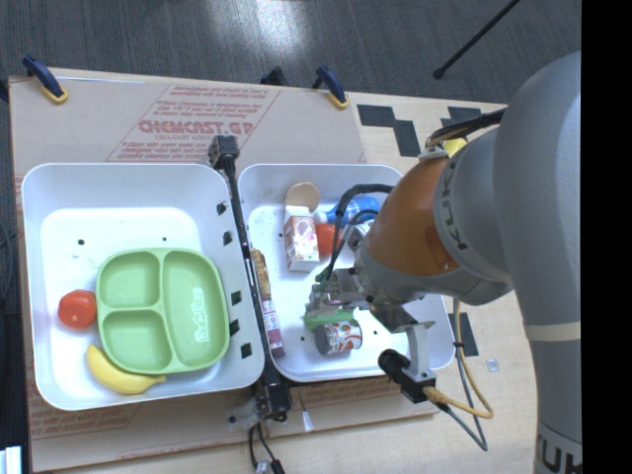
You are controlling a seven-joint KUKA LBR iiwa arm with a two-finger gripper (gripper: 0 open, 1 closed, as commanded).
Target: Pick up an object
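Showing two bins (39,265), one tray (163,311), one banana (118,371)

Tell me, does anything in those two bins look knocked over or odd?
Mildly: in the right bin a small can lies on its side below the gripper, and a carton lies flat. Nothing looks spilled or broken.

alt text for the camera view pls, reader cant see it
A grey arm with an orange band reaches from the right into the right white bin, its tool low over a small can, near a carton. The left white bin holds a green divided tray, a tomato and a banana.
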